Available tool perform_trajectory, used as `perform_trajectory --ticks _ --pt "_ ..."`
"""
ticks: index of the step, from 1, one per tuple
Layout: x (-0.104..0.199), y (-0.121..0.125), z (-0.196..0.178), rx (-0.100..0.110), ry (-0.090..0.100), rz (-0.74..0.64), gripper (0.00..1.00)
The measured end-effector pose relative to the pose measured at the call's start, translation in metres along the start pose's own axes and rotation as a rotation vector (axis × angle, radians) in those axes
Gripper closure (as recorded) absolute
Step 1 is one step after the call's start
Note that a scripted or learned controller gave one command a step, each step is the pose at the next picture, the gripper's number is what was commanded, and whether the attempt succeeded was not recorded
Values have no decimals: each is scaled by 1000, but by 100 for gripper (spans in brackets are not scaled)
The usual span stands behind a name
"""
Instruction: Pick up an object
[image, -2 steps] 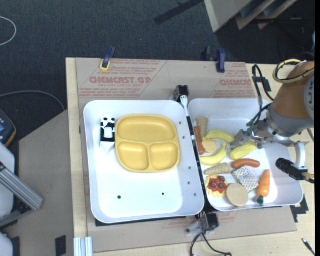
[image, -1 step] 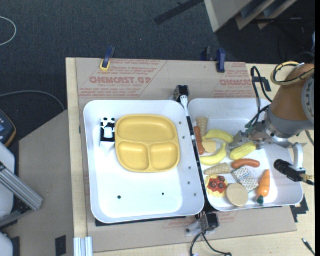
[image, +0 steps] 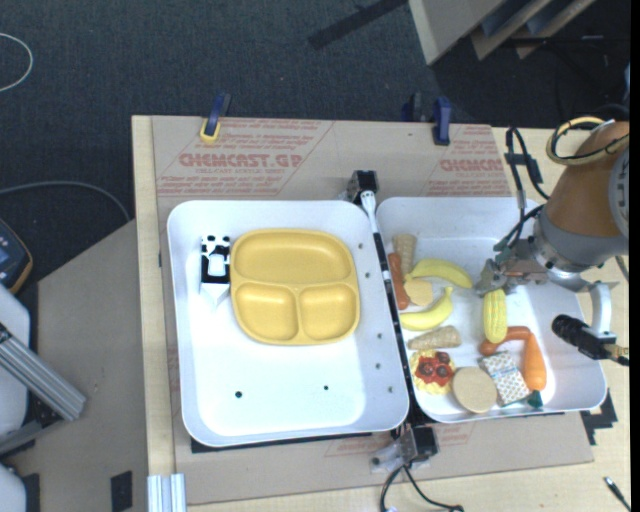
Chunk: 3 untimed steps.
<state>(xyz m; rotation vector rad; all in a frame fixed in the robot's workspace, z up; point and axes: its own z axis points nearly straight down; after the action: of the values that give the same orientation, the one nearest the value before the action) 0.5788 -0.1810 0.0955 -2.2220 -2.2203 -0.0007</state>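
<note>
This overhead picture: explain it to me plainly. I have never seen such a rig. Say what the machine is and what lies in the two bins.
One camera looks down at a slant on a bench. From the right reaches a grey robot arm with an orange band; its gripper hangs over the right bin, just above a toy corn cob. I cannot tell whether it holds anything. That bin holds toy food: bananas, a carrot, a pizza slice and more. The left bin holds a yellow divided plate and a small black-and-white piece.
</note>
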Motion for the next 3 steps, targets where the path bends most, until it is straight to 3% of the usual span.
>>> perform_trajectory --ticks 2,3 --pt "-7 -6 -118 -9 -5 -1 100" --pt "-8 -5 -130 -5 -3 -1 100"
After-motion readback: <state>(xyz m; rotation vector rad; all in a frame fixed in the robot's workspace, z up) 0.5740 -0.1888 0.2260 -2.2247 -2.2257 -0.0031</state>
